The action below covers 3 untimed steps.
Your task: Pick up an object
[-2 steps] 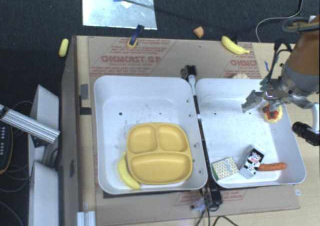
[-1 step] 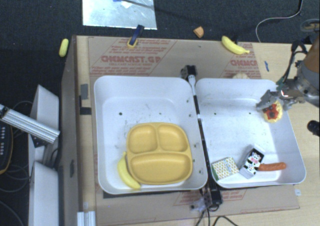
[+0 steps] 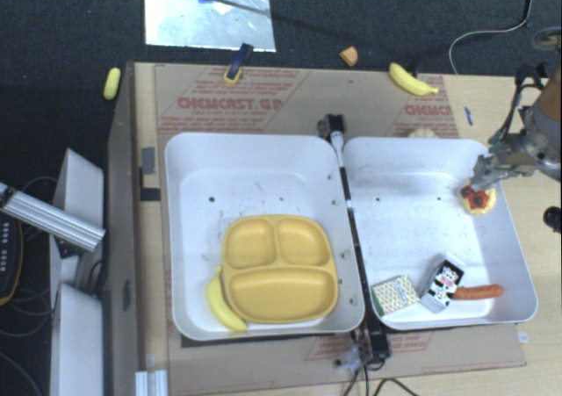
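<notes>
My gripper (image 3: 481, 183) hangs over the right bin's (image 3: 413, 210) far right rim, right above a small red and yellow toy (image 3: 479, 201). Its fingertips touch or nearly touch the toy; I cannot tell whether they grip it. Near the front of the same bin lie a green patterned packet (image 3: 394, 294), a black and white carton (image 3: 444, 284) and an orange sausage-shaped toy (image 3: 476, 292). The left bin (image 3: 250, 166) holds a yellow divided plate (image 3: 279, 268) with a banana (image 3: 223, 305) at its left edge.
On the cardboard behind the bins lie a banana (image 3: 411, 79), a small orange piece (image 3: 349, 56) and a yellow and blue clip (image 3: 237, 65). A black clamp (image 3: 334, 127) sits where the bins meet. A metal rail (image 3: 48, 214) stands at the left.
</notes>
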Motion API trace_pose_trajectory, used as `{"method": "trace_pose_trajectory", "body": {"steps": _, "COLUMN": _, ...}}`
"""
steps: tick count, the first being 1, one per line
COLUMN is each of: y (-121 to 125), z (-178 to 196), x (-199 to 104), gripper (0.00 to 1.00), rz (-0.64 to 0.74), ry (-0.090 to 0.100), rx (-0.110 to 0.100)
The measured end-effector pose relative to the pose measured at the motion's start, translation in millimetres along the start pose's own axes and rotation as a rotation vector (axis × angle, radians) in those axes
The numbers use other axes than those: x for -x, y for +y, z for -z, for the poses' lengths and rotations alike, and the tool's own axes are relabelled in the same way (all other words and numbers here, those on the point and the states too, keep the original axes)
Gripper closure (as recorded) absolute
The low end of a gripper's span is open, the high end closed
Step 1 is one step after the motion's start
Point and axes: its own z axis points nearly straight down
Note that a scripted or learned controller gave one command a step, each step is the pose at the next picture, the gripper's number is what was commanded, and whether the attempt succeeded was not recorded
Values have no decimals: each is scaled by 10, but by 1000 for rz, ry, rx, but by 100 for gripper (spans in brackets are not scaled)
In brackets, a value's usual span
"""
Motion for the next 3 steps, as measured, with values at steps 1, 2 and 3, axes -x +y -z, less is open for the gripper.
{"method": "trace_pose_trajectory", "body": {"steps": 1, "y": -1, "z": -1, "x": -1, "gripper": 0, "rz": 0, "ry": 0, "rx": 0}}
{"method": "trace_pose_trajectory", "body": {"steps": 2, "y": 10, "z": 110, "x": 2, "gripper": 100, "rz": 2, "ry": -1, "rx": 4}}
{"method": "trace_pose_trajectory", "body": {"steps": 3, "y": 10, "z": 108, "x": 1, "gripper": 0, "rz": 2, "ry": -1, "rx": 3}}
